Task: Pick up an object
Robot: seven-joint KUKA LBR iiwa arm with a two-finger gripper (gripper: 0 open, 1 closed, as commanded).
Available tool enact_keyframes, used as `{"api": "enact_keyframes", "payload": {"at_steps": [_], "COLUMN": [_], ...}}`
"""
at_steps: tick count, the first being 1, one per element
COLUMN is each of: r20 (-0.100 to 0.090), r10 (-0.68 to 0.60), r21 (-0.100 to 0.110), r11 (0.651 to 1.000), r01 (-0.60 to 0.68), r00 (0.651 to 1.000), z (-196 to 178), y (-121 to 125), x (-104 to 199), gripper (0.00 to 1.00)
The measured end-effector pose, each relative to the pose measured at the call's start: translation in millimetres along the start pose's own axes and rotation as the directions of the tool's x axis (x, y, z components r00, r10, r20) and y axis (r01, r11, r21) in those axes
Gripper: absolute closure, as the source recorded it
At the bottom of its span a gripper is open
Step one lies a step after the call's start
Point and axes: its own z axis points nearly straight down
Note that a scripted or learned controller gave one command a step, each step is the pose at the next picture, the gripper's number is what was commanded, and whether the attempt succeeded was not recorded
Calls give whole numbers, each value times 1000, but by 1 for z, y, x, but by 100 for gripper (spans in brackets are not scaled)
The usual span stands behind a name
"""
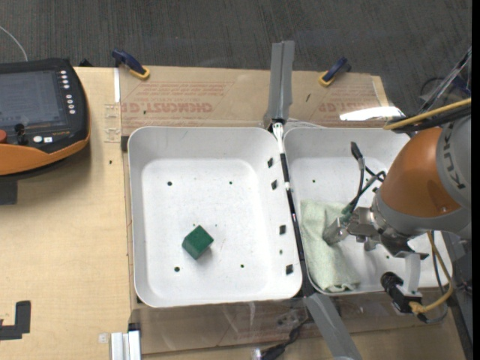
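Taking the central grey divider post (281, 81) between the bins as the landmark, the scene reads from its far left: an orange-and-grey teach pendant with a dark screen (37, 115) lies on the tan cardboard-covered worktop (60, 261), well apart from the post. Nearer, just left of the post, sits the left shallow white plastic bin (146, 152). In its lower half, left of and below the post, rests a small dark green cube (198, 241), alone and touched by nothing.

Right of the post sits the right shallow white plastic bin (322, 148). A crumpled pale green cloth (321, 257) lies against its lower left wall, just beyond the post's line. The end effector (335, 231) hangs low over the cloth's right edge, beneath the grey arm with its orange band (424, 178). Whether it is wide or narrow I cannot tell, and nothing can be made out in its grasp.

The pick appears not yet done: both candidate objects lie in their bins. The cloth looks like the likely target; gripping and lifting remain.
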Motion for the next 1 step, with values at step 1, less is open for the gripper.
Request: {"api": "enact_keyframes", "payload": {"at_steps": [1], "r20": [2], "r10": [45], "r21": [2], "r11": [999], "r01": [-45], "r00": [999], "z": [-98], "y": [-11], "x": [75], "gripper": [0]}}
